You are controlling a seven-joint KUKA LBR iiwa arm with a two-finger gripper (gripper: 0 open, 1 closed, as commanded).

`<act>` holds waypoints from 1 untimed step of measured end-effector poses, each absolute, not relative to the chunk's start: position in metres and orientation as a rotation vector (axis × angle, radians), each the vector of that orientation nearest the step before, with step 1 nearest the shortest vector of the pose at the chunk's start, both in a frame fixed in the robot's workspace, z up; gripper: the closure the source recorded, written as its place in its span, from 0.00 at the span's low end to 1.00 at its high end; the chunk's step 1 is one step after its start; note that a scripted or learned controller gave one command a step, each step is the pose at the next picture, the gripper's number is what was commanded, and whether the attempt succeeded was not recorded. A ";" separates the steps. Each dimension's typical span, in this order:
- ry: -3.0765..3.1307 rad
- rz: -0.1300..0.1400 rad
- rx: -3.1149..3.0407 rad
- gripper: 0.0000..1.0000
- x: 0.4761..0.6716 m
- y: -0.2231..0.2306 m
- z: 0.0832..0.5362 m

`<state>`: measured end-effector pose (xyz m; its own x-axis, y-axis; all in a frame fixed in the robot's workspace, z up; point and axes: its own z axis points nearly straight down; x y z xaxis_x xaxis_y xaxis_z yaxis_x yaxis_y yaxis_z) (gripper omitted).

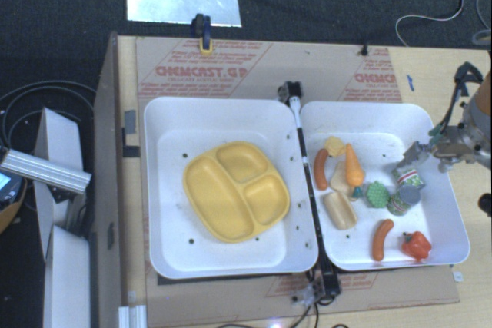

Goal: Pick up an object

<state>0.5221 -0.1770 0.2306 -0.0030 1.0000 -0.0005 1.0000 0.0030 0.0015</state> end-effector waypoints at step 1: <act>2.223 0.000 2.220 0.00 0.487 -0.139 0.135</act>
<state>0.4865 -0.1391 0.1355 -0.0015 1.0000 0.0006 1.0000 0.0015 -0.0002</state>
